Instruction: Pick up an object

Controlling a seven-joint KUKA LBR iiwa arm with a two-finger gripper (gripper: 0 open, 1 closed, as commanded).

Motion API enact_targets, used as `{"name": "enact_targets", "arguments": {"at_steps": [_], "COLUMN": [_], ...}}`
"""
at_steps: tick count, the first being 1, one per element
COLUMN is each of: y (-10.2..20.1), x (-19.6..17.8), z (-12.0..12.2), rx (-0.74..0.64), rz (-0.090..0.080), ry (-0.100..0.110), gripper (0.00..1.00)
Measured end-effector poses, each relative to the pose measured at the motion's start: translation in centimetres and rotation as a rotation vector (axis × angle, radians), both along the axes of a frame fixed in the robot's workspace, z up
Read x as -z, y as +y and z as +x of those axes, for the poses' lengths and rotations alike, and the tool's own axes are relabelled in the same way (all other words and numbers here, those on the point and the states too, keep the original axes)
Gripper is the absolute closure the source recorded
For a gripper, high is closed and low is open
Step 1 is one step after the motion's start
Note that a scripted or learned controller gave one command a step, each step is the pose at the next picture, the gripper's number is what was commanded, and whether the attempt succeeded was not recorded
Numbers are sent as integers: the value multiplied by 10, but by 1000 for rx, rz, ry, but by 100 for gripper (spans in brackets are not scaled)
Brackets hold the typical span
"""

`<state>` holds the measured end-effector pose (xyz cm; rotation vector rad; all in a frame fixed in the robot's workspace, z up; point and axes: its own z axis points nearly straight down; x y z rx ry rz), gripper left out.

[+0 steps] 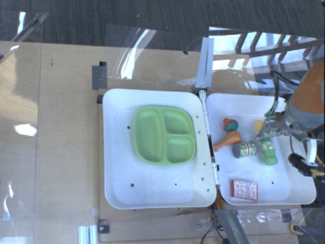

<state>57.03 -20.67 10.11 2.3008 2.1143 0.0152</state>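
The right bin point(284, 194) holds several small objects. A green bottle-like object point(268, 154) lies near its middle, with a small green-and-white can point(245, 149) lying just to its left. An orange, carrot-shaped toy point(227, 140) and a teal-and-orange toy point(231, 123) sit further left. A yellow piece point(259, 125) shows beside the gripper. A red patterned box point(244, 189) lies flat near the front wall. My gripper point(268, 131) hangs low over the bin, just above the green bottle's far end. Nothing is visibly held.
The left bin point(117, 187) carries a green divided plate point(164, 135). The grey arm with its orange band point(311, 93) and black cables point(299, 161) cover the right bin's right side. A grey post point(204, 65) stands behind the seam between the bins.
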Motion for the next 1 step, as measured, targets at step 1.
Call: {"name": "enact_targets", "arguments": {"at_steps": [1], "y": [49], "x": [-134], "z": [39], "rx": [54], "rz": [4], "ry": [9], "gripper": [100]}}
